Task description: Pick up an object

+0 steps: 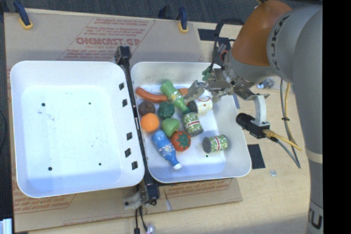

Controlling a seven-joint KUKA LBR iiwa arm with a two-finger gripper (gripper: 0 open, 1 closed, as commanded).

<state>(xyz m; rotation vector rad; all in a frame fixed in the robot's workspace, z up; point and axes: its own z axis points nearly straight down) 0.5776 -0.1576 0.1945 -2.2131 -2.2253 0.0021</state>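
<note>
Grey arm (296, 35) overhead, gripper (200, 97) amid crowded right bin (238, 164) toys, grip state unclear

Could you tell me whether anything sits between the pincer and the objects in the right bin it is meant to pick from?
Nothing visible does. The pincer is already down among the pile in the right bin, beside the green bottle and a small white object. The items lie crowded and touching, so neighbours may hamper a clean grasp.

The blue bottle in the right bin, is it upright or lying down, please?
Lying down: the blue bottle rests lengthwise on the bin floor, white cap toward the front rim.
</note>
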